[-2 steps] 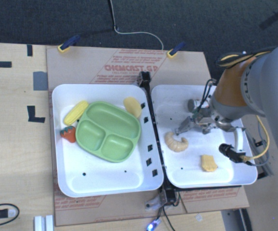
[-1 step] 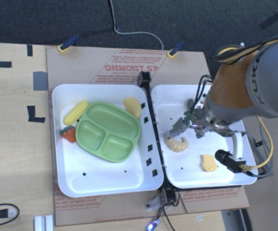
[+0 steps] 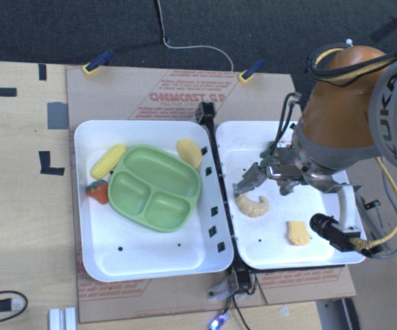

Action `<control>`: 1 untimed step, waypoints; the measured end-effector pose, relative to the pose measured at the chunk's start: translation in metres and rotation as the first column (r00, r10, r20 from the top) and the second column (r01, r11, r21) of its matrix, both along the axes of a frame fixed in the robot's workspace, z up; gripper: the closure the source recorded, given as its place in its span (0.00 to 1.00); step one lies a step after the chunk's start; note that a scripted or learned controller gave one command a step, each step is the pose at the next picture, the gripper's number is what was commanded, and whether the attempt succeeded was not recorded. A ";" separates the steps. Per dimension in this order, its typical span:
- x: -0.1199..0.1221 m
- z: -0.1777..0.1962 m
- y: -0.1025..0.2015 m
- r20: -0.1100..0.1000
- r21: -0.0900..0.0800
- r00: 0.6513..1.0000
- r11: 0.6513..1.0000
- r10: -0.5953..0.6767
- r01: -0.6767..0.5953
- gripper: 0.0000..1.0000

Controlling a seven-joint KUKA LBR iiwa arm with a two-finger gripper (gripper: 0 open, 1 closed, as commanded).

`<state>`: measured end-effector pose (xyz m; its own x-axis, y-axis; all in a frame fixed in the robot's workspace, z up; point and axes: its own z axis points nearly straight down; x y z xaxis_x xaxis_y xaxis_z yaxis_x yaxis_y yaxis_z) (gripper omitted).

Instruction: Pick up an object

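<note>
At the near edge of the right bin [image 3: 250, 256] lies a small yellow-orange food piece [image 3: 298, 233], well apart from everything else except the arm's black fitting beside it. Farther in, a pale croissant [image 3: 253, 205] rests on the bin floor. The gripper [image 3: 253, 178] hangs just above and beside the croissant, its fingers [image 3: 248, 181] spread apart with nothing between them. The grey arm [image 3: 343, 115] with its orange band reaches in over this bin.

The left bin [image 3: 95, 253] holds 1 green divided plate [image 3: 154, 187] near its centre. A corn cob [image 3: 108, 160] lies at the plate's upper left edge, a red strawberry-like piece [image 3: 98, 192] just below it, and a yellow lemon-shaped piece [image 3: 189, 152] touches the plate's far right edge. Both bins sit on cardboard [image 3: 185, 95] over the counter [image 3: 20, 205].
</note>
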<state>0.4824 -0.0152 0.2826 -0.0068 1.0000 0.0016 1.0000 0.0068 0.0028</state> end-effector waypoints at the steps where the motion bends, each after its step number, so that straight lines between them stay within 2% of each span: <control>1: 0.001 0.005 -0.002 -0.006 -0.002 1.000 1.000 -0.004 0.004 1.00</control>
